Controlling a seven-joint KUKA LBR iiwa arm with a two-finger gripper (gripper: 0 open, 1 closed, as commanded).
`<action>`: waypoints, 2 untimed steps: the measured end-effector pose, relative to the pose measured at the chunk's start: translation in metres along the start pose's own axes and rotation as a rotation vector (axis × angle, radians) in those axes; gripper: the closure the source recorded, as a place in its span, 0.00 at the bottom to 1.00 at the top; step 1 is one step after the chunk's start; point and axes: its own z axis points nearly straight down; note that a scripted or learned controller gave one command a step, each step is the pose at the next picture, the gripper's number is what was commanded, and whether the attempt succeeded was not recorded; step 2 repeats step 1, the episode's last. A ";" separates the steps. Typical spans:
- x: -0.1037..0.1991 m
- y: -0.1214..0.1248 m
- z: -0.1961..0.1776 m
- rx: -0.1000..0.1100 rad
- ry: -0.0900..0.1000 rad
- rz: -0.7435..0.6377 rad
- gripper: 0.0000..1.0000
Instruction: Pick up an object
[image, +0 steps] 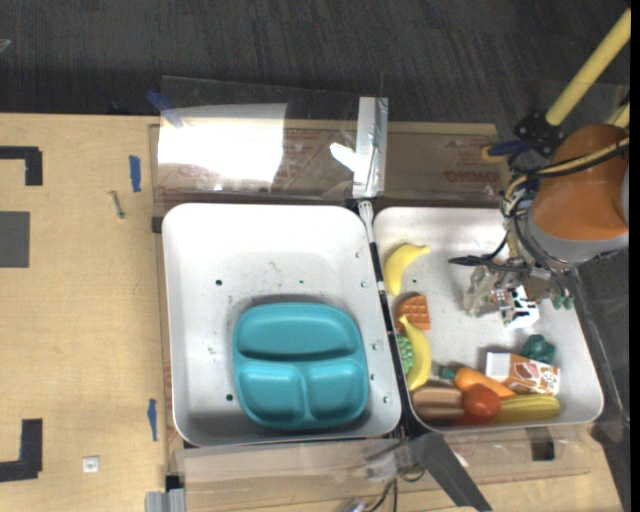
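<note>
Claw (497, 290): centre right of frame, over right white plastic bin (590, 400); grip state cannot tell.
Left bin (200, 240): teal plastic divided tray (298, 364).

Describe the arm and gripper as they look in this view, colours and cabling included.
The arm enters from the right: a grey body with a broad orange band above the wrist. Yellow and dark cables loop around the wrist. The gripper is a small assembly of pale metal and dark parts with a white piece beside it, above the right bin.
</note>
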 end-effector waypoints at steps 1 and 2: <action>-0.017 0.037 -0.151 0.000 -0.005 0.037 1.00; -0.017 0.037 -0.151 0.000 -0.005 0.037 1.00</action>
